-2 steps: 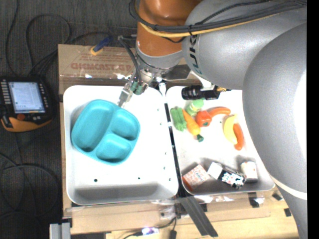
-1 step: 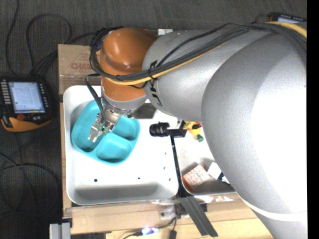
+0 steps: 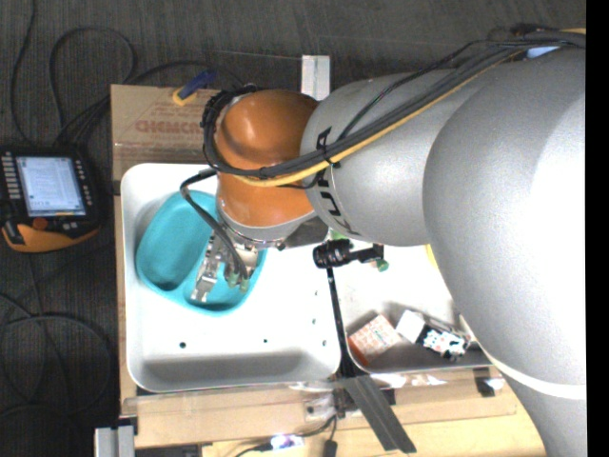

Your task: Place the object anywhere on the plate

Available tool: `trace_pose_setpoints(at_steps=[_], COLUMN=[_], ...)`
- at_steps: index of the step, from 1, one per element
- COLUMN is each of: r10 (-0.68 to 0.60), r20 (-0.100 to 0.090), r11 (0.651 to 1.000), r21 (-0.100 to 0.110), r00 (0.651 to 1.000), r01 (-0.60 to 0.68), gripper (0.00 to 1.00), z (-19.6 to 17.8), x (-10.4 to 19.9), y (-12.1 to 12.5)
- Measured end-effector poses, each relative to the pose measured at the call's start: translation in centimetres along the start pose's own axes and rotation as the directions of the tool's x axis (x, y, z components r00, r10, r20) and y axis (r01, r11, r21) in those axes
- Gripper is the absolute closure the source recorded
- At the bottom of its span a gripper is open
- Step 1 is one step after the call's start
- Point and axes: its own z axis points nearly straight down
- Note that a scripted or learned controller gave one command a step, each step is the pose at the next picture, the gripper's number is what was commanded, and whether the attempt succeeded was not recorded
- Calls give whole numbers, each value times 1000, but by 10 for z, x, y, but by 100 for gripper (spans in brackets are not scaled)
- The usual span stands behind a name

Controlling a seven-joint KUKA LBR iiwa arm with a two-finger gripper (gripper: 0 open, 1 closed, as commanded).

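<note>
A teal plate (image 3: 166,246) lies in the left white bin (image 3: 228,360), toward its back left. My gripper (image 3: 215,276) hangs over the plate's front right part, pointing down at it, with the orange band of the arm right above. A small greenish bit (image 3: 240,275) shows beside the gripper's tip; the view does not tell what it is or whether it is held. The arm hides the plate's right rim.
The right bin (image 3: 409,374) holds a red and white box (image 3: 373,335), a small white piece (image 3: 410,326) and a white, black and blue item (image 3: 442,342) near its front. A cardboard box (image 3: 152,122) sits behind the left bin. A handheld pendant (image 3: 45,190) lies on the floor at left.
</note>
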Motion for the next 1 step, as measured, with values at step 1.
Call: trace_pose_setpoints(at_steps=[1], r10=[-1], r20=[0], r11=[1000], r21=[-1], r00=[1000], r01=[1], gripper=[0], z=[0], x=[0], y=[0])
